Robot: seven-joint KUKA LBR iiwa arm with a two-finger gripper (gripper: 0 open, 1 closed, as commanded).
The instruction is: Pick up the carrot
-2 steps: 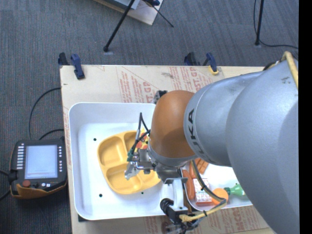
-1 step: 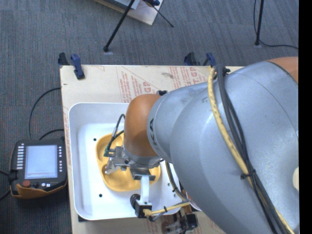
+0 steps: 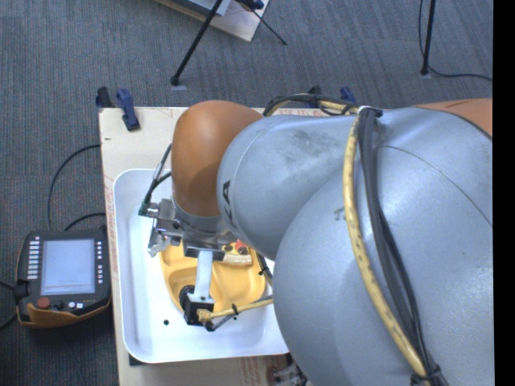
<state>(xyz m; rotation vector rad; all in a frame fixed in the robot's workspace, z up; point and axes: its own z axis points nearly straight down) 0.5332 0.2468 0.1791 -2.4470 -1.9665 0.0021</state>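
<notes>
My gripper [image 3: 167, 238] hangs low over the left white bin [image 3: 129, 215], below the arm's orange band. Right under it lies a yellow, dish-like thing [image 3: 173, 270]. A small orange-red piece [image 3: 237, 253], which may be the carrot, peeks out at the yellow thing's far right edge, against the arm's grey body. It sits to the right of the gripper. The arm hides most of what lies under the wrist.
The big grey arm covers the right bin and much of the left one. Bare white bin floor [image 3: 161, 336] shows in front of and left of the yellow thing. A teach pendant [image 3: 64, 276] rests on the carpet to the left of the bench.
</notes>
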